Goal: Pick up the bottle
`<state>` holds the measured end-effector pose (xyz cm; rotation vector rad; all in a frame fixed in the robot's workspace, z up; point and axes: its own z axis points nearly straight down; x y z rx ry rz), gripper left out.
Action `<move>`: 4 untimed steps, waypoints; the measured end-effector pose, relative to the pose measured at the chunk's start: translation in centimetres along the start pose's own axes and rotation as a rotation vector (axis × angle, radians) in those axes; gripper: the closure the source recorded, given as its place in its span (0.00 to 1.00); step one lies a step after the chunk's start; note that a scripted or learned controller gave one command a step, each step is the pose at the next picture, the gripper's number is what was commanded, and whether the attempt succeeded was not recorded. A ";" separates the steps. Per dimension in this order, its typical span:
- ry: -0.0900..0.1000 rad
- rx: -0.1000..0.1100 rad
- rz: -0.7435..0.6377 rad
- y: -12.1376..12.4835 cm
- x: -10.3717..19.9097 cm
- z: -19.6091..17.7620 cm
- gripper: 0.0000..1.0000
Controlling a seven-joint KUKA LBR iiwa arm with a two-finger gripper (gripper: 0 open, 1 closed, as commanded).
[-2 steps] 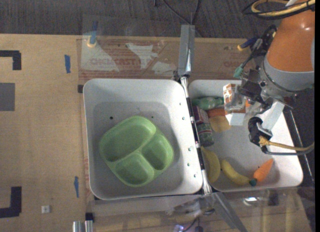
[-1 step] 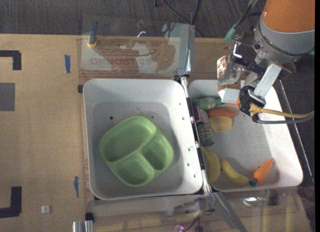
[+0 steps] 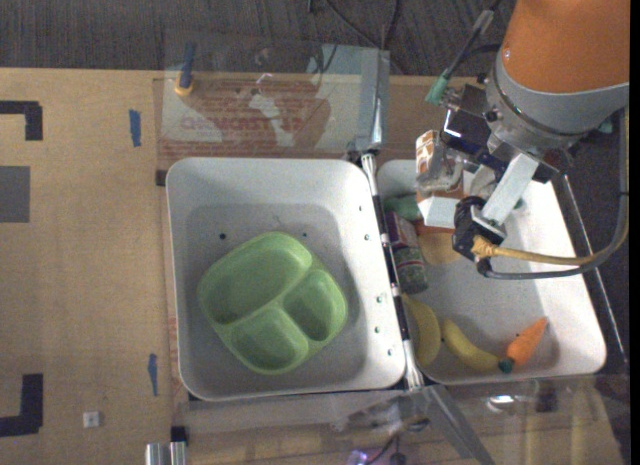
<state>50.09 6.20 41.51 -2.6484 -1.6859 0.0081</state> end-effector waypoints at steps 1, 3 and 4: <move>0.003 -0.003 0.553 5.9 -1.1 -1.9 1.00; 0.005 -0.004 0.839 -3.4 5.0 -1.4 1.00; 0.005 -0.005 0.834 -1.5 6.4 -1.9 1.00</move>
